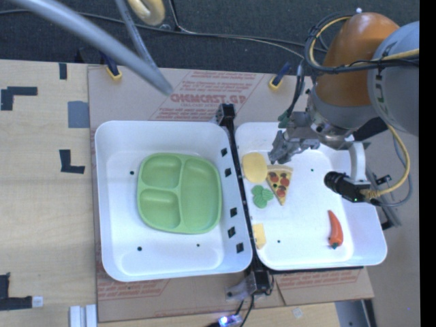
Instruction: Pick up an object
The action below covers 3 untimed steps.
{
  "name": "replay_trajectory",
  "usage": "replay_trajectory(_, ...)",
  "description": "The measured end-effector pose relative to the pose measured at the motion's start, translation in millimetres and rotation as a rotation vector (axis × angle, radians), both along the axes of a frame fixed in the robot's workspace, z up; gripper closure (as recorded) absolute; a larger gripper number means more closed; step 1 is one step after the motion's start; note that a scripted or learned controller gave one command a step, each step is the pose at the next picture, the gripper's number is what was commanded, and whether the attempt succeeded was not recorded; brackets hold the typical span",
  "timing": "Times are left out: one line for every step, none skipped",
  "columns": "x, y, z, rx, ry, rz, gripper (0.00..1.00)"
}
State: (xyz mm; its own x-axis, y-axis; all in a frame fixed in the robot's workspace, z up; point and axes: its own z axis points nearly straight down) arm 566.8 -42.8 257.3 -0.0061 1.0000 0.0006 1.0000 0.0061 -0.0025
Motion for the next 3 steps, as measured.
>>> replay_trajectory(19,46,-4,0.0,-0.002,-0.001,1.0)
replay_trajectory(23,98,-3,0.0,-0.001,0.0,1.0)
replay_trajectory(28,141,-10,-0.001,-0.001,-0.001,1.0)
